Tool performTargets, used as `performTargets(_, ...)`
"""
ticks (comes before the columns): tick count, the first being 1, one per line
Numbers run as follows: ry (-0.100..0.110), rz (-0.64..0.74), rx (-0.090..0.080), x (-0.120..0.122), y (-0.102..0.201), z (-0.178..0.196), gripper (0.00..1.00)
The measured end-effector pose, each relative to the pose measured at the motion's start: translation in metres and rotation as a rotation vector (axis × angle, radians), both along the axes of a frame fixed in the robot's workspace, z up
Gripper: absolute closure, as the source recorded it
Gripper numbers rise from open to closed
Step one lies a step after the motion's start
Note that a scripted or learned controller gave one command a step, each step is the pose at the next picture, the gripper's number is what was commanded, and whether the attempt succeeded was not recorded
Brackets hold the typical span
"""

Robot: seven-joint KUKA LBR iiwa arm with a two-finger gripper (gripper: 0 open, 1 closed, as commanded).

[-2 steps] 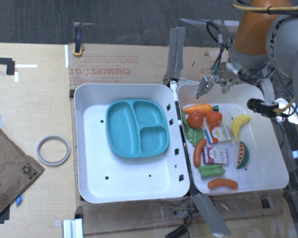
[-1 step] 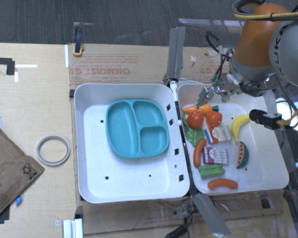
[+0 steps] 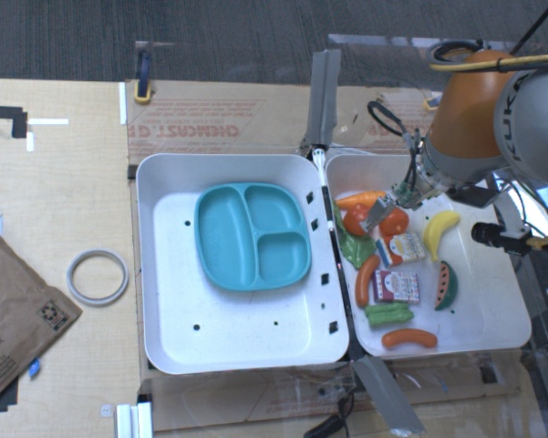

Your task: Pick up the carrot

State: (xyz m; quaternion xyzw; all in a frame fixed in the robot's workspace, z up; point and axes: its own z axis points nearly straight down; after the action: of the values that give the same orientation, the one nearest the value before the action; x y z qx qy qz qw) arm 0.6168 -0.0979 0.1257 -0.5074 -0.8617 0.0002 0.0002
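Observation:
The carrot (image 3: 358,200) is an orange stick lying at the far left corner of the right bin (image 3: 492,336), next to the divider. My gripper (image 3: 381,212) hangs low over the bin just right of the carrot's thick end, above a red tomato (image 3: 395,223). Its tip partly hides what lies under it. Nothing is visibly held.
Packed around the carrot are a green leafy piece (image 3: 353,245), a red sausage (image 3: 366,279), a small carton (image 3: 396,286), a banana (image 3: 439,229), a watermelon slice (image 3: 447,286), a green pod (image 3: 387,314) and another sausage (image 3: 408,338). The left bin (image 3: 164,272) holds a teal divided plate (image 3: 253,235).

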Motion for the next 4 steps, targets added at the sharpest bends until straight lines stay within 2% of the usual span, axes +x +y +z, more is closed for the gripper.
performTargets(1, -0.005, 0.311, -0.001, 0.043, -0.007, 0.017, 0.0)
performTargets(2, -0.027, 0.528, -0.009, 0.038, -0.006, -0.004, 0.0)
performTargets(3, -0.031, 0.523, -0.012, 0.039, -0.008, 0.006, 1.0)
performTargets(4, -0.005, 0.344, -0.002, 0.02, -0.052, 0.038, 1.0)
